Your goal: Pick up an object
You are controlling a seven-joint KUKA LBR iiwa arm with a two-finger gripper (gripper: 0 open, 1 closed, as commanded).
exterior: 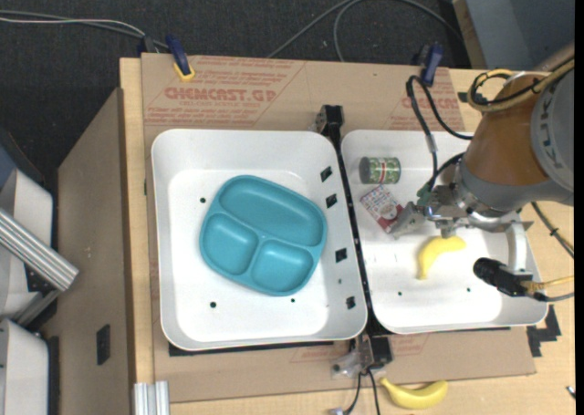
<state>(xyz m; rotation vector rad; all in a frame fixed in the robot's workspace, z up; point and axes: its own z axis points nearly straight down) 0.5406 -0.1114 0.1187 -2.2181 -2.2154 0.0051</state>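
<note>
Lowest in my view, a second banana (pixel 418 393) lay on the table's front edge, outside both bins, just below the seam where they met. Above it sat the left bin (pixel 173 313), which held a teal divided plate (pixel 263 233) lying flat near its middle. To the right of that, the right bin (pixel 392 313) held three things: a yellow banana (pixel 436 254) near the centre, a small crumpled packet with red and white print (pixel 381 206) up and to its left, and a green-labelled can (pixel 380 170) lying on its side near the bin's far wall. I saw the arm (pixel 516 144) reaching in from the right, its orange band over the bin's right half, with the gripper (pixel 436 206) hanging just above the banana and just right of the packet. From where I watched I could not tell whether the gripper was open or closed, and I saw nothing held in it. A black clamp (pixel 329 118) stood at the far end of the seam between the bins.
</note>
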